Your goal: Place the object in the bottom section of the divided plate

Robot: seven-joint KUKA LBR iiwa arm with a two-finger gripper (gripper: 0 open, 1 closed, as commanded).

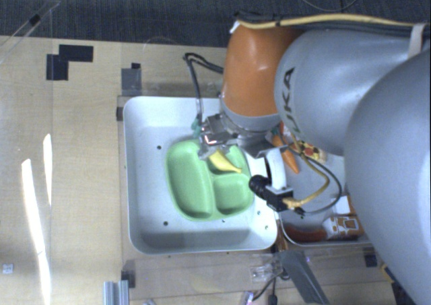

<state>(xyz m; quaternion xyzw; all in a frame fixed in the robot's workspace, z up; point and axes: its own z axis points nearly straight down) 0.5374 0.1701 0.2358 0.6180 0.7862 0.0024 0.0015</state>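
1. Landmark: the green divided plate [205, 186] lies in the left white bin [145, 182], toward that bin's right wall. It has one long section on its left and two smaller ones on its right.
2. The yellow object [224, 164], perhaps a banana, rests in the plate's upper right section, its long axis slanting from upper left to lower right.
3. My gripper [214, 141] hangs over the plate's upper edge, just above the yellow object. My wrist and orange band [252, 71] cover it, so I cannot tell how it is set.
4. Deciding relation: the yellow object sits directly below my gripper, toward the plate's middle. The bottom section [232, 196], judged the target, lies just beyond it.
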